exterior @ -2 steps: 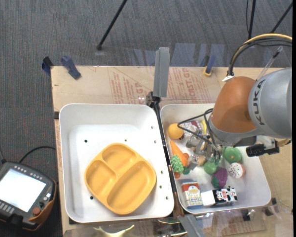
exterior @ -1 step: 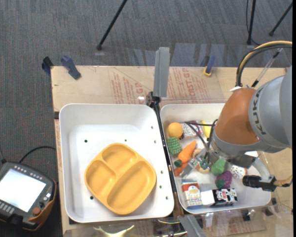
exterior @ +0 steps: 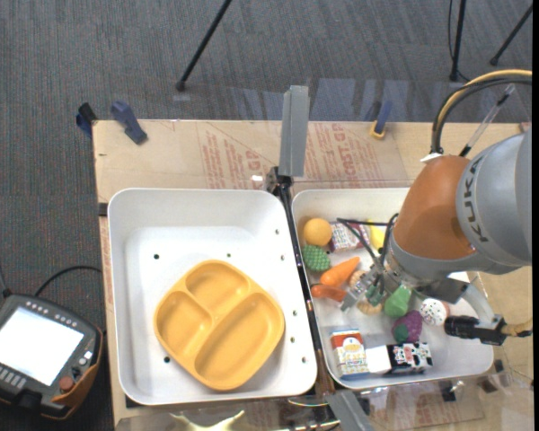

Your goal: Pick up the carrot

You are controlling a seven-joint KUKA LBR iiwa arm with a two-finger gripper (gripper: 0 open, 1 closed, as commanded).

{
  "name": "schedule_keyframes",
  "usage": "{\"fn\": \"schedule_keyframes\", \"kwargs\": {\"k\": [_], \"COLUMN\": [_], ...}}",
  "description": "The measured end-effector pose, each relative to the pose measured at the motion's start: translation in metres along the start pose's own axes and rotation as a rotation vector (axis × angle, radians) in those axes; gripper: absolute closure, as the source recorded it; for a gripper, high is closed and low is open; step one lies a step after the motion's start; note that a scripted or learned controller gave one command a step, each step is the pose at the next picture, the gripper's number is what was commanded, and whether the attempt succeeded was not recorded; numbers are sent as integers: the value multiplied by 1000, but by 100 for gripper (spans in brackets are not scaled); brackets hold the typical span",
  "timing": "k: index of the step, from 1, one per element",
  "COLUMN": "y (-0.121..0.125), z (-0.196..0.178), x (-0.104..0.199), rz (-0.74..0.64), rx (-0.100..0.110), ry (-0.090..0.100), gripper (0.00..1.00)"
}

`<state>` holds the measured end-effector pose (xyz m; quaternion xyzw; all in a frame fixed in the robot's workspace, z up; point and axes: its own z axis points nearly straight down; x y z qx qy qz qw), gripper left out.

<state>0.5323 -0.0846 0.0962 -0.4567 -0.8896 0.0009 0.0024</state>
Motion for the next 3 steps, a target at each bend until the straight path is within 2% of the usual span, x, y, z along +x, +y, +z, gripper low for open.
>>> {"fn": "schedule_keyframes", "kwargs": {"k": [1,2,3], "y": [13,7,42], "z": [-111,-238,-246], "x": [94,107,157], "rz": [296,155,347], "rx": [-3,-7,1], "ry": [-1,-5,-2], "gripper": [100,100,100]}}
